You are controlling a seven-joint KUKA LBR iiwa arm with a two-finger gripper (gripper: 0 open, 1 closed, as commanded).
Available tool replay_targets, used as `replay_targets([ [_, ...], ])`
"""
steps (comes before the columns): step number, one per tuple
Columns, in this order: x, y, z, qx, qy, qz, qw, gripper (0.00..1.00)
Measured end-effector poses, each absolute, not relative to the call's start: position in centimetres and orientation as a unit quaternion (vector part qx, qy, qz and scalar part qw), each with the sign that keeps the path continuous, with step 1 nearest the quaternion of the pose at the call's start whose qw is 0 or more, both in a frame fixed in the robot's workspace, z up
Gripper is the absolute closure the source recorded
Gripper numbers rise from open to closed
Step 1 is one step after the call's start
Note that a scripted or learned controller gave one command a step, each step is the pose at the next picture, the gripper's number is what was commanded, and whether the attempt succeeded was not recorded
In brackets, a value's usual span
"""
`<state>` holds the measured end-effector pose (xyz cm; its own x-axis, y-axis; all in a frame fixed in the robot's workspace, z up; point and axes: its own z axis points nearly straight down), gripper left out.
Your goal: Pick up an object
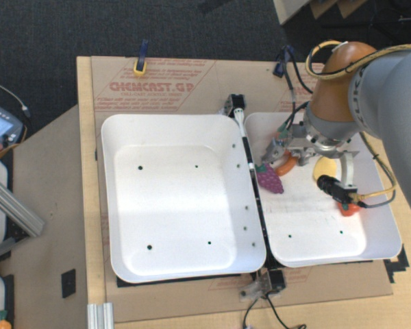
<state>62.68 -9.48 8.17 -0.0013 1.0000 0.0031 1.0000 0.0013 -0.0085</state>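
Purple object point(270, 179) lies beside right bin's point(315, 249) left wall, jaws point(282, 157) just above

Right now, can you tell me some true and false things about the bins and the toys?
1. The purple toy lies in the right bin. True.
2. The purple toy sits in the middle of the left bin. False: it is in the right bin, close to the wall between the two bins.
3. The gripper is over the right bin. True.
4. The arm comes in from the left of the view. False: it reaches in from the right.
5. An orange toy lies just above the purple one in the view. True.
6. The yellow toy is in the left bin. False: it is in the right bin.
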Motion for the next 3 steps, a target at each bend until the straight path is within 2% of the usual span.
replay_targets([
  [1, 63.4, -11.2, 8.5, -0.708, -0.707, -0.0003, -0.001, 0.0],
  [2, 63.5, -11.1, 9.6, -0.707, -0.707, -0.0012, -0.002, 1.0],
  [3, 60.3, -3.2, 19.0, -0.705, -0.709, -0.002, -0.001, 1.0],
])
